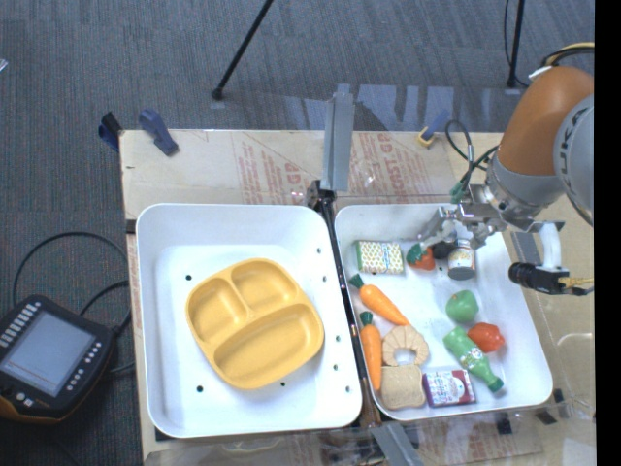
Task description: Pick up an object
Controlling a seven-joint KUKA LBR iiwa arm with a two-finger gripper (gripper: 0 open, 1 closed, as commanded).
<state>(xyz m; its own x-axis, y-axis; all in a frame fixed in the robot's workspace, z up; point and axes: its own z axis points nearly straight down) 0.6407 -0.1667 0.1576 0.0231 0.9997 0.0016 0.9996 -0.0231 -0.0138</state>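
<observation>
So the arm [553, 134] comes in from the right, orange band up top, wrist bent down toward the back of the right bin [529, 309]. The pincer [456, 231] hangs low over the bin's far edge, right above a small jar-like can [462, 260], next to a red and green veggie [422, 255]. Honestly can't tell how the pincer is set, it's too cluttered there.

The rest of that bin has a checkered packet [379, 256], two carrots [383, 304], a green ball [463, 306], a red piece [486, 337], a green bottle [473, 358], a ring cookie [405, 346], a toast slice [402, 387] and a red packet [448, 387].

The left bin [165, 260] holds a yellow divided plate [254, 321]. Both bins sit on the surface [243, 168].
</observation>
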